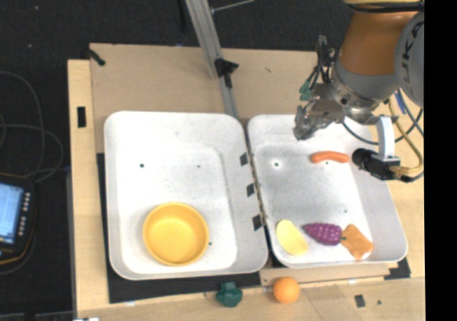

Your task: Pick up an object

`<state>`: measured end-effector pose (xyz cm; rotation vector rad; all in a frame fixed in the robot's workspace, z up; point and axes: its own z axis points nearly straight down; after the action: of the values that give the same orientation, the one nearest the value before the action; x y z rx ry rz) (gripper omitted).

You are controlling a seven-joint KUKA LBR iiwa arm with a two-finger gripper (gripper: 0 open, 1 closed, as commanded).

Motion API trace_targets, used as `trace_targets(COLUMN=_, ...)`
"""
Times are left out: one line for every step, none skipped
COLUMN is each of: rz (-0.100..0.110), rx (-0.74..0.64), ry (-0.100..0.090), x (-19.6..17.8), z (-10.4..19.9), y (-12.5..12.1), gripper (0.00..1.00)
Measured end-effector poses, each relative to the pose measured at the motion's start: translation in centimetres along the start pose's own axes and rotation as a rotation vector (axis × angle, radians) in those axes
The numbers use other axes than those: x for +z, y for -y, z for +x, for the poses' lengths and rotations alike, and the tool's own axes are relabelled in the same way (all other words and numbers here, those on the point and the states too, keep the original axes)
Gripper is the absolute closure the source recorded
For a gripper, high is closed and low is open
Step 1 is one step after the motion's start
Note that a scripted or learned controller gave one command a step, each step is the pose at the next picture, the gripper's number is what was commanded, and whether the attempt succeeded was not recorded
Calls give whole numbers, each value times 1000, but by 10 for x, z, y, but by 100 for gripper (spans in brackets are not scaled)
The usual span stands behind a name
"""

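In the right bin (321,191) lie an orange sausage-shaped piece (329,158) near the back, a pale yellow lemon-like piece (290,237), a purple grape bunch (323,232) and an orange wedge (357,241) along the front. My gripper (308,127) hangs over the back left part of that bin, a little left of and behind the orange sausage piece. Nothing shows between its fingers.
The left bin (171,162) holds a yellow bowl (176,233) at its front. On the bench before the bins lie an orange ball (285,289) and a small green thing (229,295). A grey metal strut (207,34) slants in from the back.
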<state>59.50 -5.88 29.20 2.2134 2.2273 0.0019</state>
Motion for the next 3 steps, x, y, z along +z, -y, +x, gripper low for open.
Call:
trace_targets(rz=0, rx=0, ry=0, x=1, z=47, y=-8, gripper=100)
trace_targets(rz=0, rx=0, ry=0, x=4, z=96, y=-14, gripper=100)
trace_targets(rz=4, rx=1, ry=0, x=31, z=145, y=-23, gripper=100)
